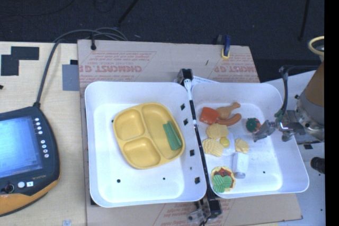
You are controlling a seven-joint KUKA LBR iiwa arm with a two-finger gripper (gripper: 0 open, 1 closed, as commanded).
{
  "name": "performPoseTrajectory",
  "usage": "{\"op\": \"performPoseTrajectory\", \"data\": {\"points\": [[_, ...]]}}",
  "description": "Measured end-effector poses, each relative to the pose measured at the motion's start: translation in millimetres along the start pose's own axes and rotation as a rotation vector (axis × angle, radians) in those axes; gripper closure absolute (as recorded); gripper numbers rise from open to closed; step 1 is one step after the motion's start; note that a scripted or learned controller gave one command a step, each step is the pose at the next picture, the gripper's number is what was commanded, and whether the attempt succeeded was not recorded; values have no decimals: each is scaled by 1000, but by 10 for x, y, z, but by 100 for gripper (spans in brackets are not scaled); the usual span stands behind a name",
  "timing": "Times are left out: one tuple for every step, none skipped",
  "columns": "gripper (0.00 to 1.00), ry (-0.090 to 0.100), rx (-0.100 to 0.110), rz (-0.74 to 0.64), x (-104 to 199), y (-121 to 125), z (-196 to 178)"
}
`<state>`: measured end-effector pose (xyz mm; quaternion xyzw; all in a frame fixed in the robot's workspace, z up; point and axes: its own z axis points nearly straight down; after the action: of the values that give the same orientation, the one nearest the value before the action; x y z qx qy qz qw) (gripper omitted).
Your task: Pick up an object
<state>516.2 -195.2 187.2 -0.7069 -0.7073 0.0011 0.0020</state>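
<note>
The gripper (263, 131) hung over the right bin (288, 180), jaws' state unclear; it needed to descend onto the toy food (222, 129).

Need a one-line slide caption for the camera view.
Gripper at the right bin's right side beside toy food; yellow tray holding a green piece in the left bin.

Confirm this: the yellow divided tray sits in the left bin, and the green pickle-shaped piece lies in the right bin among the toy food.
Not quite. The yellow divided tray does sit in the left bin, but the green piece lies on that tray, in its long right-hand compartment, not in the right bin. The camera view shows this.
</note>
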Motion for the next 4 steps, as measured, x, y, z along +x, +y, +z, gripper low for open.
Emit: {"op": "performPoseTrajectory", "data": {"points": [[0,-3,-13,-4,379,-373,-1632],[100,0,7,-2,370,-367,-1619],[100,2,6,-2,562,-412,-1110],[100,2,3,-8,1441,-252,-1098]]}}
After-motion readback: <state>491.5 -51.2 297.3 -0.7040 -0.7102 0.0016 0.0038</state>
